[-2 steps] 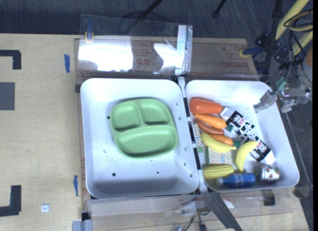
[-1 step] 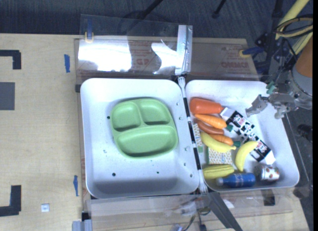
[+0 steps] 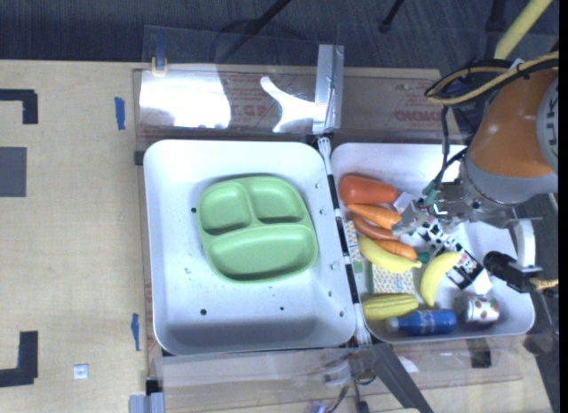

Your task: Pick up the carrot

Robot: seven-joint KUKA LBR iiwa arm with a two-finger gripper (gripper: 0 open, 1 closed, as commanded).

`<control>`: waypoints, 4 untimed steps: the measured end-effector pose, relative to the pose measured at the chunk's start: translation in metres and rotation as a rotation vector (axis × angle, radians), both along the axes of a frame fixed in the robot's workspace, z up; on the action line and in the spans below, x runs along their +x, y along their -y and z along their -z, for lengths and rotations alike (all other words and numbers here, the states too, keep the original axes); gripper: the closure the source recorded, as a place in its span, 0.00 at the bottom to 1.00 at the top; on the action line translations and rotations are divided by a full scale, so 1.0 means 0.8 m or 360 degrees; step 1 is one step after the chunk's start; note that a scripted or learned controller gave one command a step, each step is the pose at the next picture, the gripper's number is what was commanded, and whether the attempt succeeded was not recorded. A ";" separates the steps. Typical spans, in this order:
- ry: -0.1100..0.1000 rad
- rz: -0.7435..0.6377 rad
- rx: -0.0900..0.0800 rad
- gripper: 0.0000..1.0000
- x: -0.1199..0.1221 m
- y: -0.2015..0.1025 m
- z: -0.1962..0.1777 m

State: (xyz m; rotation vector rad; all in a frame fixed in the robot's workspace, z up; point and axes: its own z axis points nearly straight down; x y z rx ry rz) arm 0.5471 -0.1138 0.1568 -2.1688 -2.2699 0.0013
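Fingers (image 3: 428, 218) of the gripper (image 3: 424, 221) sit low in the right bin (image 3: 515, 318), just right of the carrot (image 3: 380, 217); how far open they are cannot be told.

Left bin (image 3: 169, 225): white, shallow, holding a green plate.
Green plate (image 3: 257, 226): three compartments, two small ones on the far side and one wide one on the near side, lying near the bin's middle.
Right bin (image 3: 390, 161): white, crowded with toy food.
Banana (image 3: 435, 275): yellow, curved, right of centre in the right bin.
Corn cob (image 3: 389, 305): yellow, near the bin's near edge.
Blue bottle (image 3: 426, 321): lying on its side, just nearer than the corn cob.
Small can (image 3: 480, 310): at the near right corner.
Surface (image 3: 67, 225): pale wood with black corner marks and blue tape bits at left.
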 end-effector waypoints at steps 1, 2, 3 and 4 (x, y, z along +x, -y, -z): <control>0.0000 0.0000 0.0000 0.00 0.000 0.000 0.000; 0.0029 0.0280 -0.0015 0.00 -0.028 -0.015 0.085; 0.0018 0.0279 -0.0006 1.00 -0.029 -0.019 0.075; 0.0002 0.0308 -0.0003 1.00 0.007 -0.055 -0.081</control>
